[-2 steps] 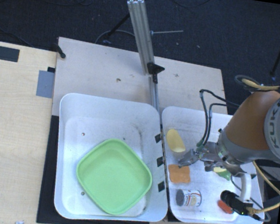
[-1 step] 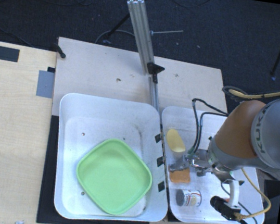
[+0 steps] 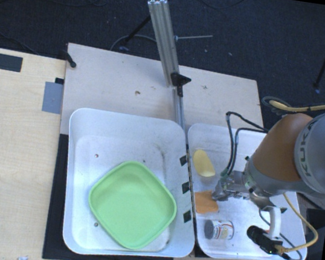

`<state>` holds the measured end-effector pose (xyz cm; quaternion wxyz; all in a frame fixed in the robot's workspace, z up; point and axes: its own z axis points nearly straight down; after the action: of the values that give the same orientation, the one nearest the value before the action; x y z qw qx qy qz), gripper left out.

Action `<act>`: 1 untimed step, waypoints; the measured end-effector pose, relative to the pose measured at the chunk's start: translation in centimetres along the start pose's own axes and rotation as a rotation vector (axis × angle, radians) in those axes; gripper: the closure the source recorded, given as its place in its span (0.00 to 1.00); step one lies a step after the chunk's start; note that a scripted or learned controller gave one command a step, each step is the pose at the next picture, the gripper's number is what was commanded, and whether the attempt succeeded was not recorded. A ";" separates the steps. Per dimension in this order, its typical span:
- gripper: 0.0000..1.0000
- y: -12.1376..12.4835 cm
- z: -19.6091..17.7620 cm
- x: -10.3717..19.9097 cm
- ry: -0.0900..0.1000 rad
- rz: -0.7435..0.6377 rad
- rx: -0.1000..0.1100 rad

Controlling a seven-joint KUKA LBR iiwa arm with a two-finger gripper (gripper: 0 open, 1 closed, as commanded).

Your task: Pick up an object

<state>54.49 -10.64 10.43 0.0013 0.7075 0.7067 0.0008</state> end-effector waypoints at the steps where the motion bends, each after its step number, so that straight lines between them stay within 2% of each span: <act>1: 1.00 0.1 -6.0 0.6 0.000 -0.002 -0.001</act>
<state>54.63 -9.99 16.40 0.0016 0.7070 0.7072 0.0013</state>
